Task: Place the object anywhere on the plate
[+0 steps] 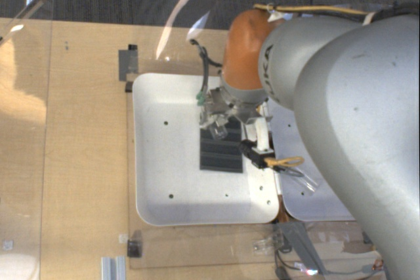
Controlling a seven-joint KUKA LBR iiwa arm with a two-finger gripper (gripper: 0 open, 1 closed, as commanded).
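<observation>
The arm (348, 88) covers a great deal: its grey bulk sweeps in over the right bin (308, 206), so that just a pale strip of that bin's near-left part is seen, and whatever lies further in is hidden. The orange band (246, 52) sits over the far right corner of the left bin (164, 160) and hides that corner's rim.

Below the band the gripper (216, 122) hangs inside the left bin, over its right half, towards the far side. It is seen from above through a clutter of metal and cable, and whether it is spread or pressed together cannot be told. Nor can I tell whether it touches what lies under it.

Under it, in the left bin's right half and about midway between the far and near walls, lies a dark ribbed slab (221, 154). It lies flat on the bin floor, clear of the bin's walls. Its far end runs beneath the gripper and is hidden, so its full length is uncertain. The part that shows is about as wide as it is long, and a long axis is hard to name. The ribs run across the bin from left to right, and the slab's edges sit nearly square to the bin's walls.

The left bin rests on the pale wooden desk (79, 141). A small black clamp (131, 62) stands just outside the bin's far left corner.
</observation>
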